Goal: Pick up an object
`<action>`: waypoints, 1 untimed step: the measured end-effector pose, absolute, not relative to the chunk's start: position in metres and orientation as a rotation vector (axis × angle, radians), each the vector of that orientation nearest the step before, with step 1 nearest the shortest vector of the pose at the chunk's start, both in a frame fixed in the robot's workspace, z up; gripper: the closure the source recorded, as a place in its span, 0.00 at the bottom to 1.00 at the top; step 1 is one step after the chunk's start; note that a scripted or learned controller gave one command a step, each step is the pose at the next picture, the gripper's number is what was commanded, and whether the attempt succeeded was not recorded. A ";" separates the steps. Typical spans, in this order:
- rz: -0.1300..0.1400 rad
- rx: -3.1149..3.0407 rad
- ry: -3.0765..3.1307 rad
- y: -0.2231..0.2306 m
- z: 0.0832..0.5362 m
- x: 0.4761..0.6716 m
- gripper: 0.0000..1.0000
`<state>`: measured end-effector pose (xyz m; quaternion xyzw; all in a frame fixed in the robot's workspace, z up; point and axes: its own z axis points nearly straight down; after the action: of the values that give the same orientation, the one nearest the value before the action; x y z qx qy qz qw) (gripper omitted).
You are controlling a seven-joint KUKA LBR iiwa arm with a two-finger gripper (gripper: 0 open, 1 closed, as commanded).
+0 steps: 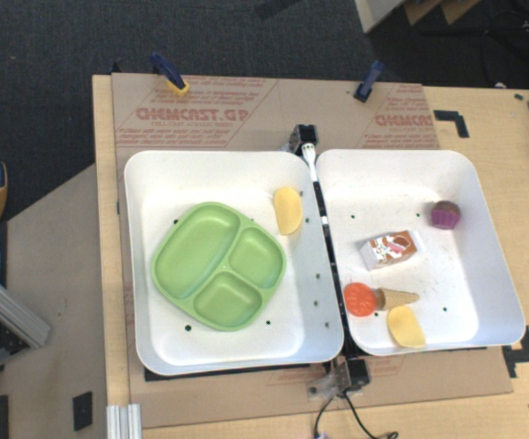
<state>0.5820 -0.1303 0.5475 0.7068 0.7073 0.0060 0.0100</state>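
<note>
You look down on a tabletop (54,245) of light wood, with dark carpet (109,16) in the upper part of the frame. On it lies a brown cardboard sheet (246,108), fixed at its top edge by two blue clamps (168,73), one on the upper left and one on the upper right. The sheet has red writing that reads "CHEMCAST GP", and part of the same writing shows again further right.

Two white bins sit side by side on the cardboard, touching in the middle. In the left bin (145,327) you see a green divided plate (219,265) with three compartments, and just beside its upper right edge a yellow piece (287,210).

In the right bin (493,282) the things to pick lie apart from each other: a purple ball (445,214) in the upper right, a small white packet (392,250) with a red print in the middle, an orange ball touching a tan cone (374,299) lower down, and a second yellow piece (405,326) near the bottom edge.

A black cable (338,414) leaves at the bottom.
</note>
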 end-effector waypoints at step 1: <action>-0.006 2.229 2.224 -0.122 0.472 0.511 1.00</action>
<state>0.5108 -0.1220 0.4721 0.7079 0.7063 -0.0018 -0.0036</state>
